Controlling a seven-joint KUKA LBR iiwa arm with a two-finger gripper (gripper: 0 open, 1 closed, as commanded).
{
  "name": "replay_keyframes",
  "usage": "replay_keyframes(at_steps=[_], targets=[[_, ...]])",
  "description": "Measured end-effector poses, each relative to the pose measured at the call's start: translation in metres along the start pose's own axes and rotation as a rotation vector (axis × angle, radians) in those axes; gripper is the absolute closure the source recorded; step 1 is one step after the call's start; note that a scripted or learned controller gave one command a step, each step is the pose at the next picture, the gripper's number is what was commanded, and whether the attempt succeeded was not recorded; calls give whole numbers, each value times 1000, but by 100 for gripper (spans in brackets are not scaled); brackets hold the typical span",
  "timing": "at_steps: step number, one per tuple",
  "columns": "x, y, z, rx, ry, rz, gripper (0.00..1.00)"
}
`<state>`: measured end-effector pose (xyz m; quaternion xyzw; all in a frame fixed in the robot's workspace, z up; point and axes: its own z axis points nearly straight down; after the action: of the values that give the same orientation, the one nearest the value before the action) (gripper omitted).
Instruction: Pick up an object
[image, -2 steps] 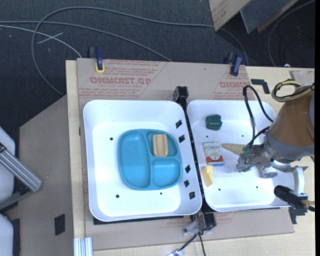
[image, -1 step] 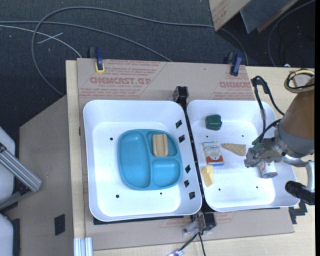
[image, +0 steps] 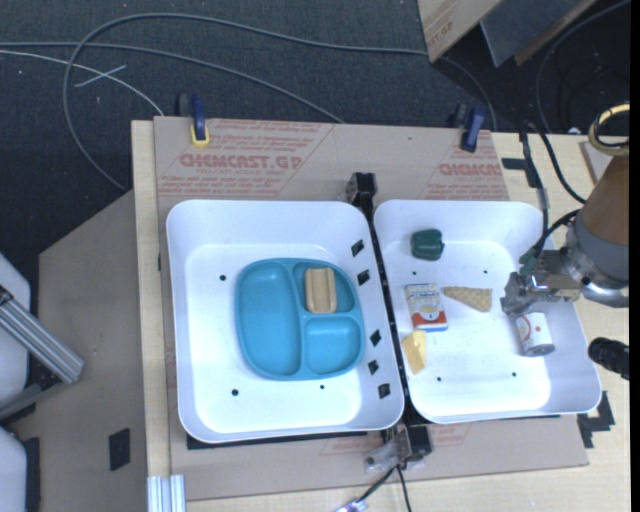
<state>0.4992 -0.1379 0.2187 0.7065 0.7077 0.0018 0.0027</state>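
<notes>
Tool (image: 527, 290) sits low over the right bin (image: 560, 400), near its right wall; whether it is apart or together, I cannot tell from this slant. Nothing visibly caught in it.

Near to far across the right bin: yellow block (image: 414, 352) by the centre divider; small white canister with red end (image: 536, 334) just below the tool, touching or nearly so, cannot say which; red-and-white packet (image: 426, 306); tan wedge (image: 469, 297) just beside the packet; dark green lump (image: 427, 243) toward the far wall.

Left bin (image: 200, 390): blue divided tray (image: 268, 320), a tan block (image: 320, 290) lying in its upper right compartment.

Step in hand, as I judge it: approach to a grasp, the canister being the likeliest target. Lift not yet begun. Next move calls for centring over the canister, settling down around it and closing square across its body, since a round thing could roll out.

Edges: the canister lies near the right wall, little side room there. Open floor lies between canister and wedge, so an approach from that side looks freest. Straight up is unobstructed.
</notes>
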Motion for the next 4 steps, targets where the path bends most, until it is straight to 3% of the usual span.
replay_keyframes(at_steps=[1,4], targets=[[0,2,-34,1,0,0,100],[163,22,-45,5,4,-5,100]])
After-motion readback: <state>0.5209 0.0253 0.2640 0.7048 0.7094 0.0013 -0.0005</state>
